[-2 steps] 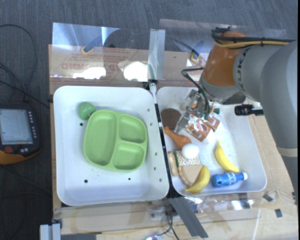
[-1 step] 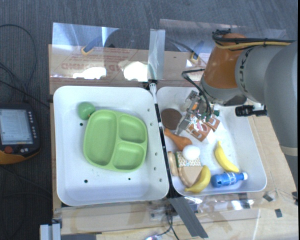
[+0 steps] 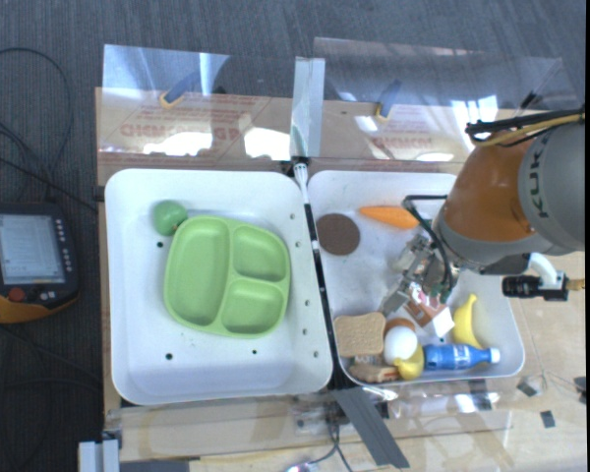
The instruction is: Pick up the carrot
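The carrot [image 3: 388, 216] is a small orange cone lying at the back of the right bin [image 3: 374, 275], its tip pointing left. My gripper [image 3: 421, 277] hangs over the middle of that bin, in front of the carrot and slightly to its right, clear of it. The orange-banded wrist [image 3: 487, 205] reaches in from the right, just beside the carrot's thick end. Nothing shows held in the gripper.
A brown disc [image 3: 337, 233] lies left of the carrot. Bread [image 3: 359, 334], an egg [image 3: 400, 342], a banana [image 3: 464, 320], a blue bottle [image 3: 457, 356] and a small red and white item [image 3: 430, 310] crowd the front. The left bin holds a green divided plate [image 3: 228, 275] and a green ball [image 3: 170, 216].
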`<action>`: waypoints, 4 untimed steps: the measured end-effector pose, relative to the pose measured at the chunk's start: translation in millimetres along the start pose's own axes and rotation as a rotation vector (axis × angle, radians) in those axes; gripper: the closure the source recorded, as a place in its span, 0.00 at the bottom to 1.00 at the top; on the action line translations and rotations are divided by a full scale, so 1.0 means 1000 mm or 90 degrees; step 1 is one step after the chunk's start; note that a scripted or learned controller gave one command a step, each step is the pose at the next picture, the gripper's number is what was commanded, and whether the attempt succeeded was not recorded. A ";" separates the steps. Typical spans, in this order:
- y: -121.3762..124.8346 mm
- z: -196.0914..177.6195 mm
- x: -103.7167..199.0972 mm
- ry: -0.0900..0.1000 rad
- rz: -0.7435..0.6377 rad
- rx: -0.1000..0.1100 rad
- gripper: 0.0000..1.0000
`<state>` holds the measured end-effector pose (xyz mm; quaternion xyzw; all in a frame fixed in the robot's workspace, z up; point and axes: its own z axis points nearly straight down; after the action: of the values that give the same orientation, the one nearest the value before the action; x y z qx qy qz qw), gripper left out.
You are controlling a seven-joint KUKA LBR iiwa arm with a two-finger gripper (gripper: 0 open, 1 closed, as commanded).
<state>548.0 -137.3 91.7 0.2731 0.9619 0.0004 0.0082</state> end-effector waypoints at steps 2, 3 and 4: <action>0.043 0.002 -0.076 0.022 0.137 0.021 0.00; 0.090 -0.053 -0.072 0.006 0.275 0.005 0.00; 0.063 -0.017 -0.079 -0.005 0.296 -0.005 0.00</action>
<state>647.9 -124.6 110.7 0.4876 0.8730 0.0052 0.0130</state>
